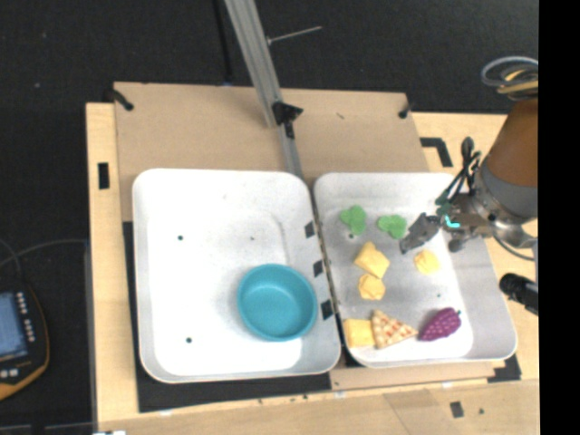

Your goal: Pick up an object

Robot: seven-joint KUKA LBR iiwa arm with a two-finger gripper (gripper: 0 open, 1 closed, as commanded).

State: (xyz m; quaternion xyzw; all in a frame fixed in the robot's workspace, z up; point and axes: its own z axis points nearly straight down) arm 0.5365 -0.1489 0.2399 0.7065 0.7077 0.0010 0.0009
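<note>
The right bin (480,333) holds several toy foods: two green pieces (352,217) (391,226), two yellow chunks (371,261) (371,286), a small yellow piece (427,262), a yellow block (358,333), a pizza slice (391,329) and a purple grape bunch (439,323). My gripper (422,234) hangs over the upper middle of this bin, just above the small yellow piece and right of the second green piece. Nothing shows between its fingers.
A blue bowl (275,301) sits in the left bin (181,207), near its lower right corner. A grey metal post (258,57) slants up from between the bins at the back. The bench's wooden edge surrounds both bins.
</note>
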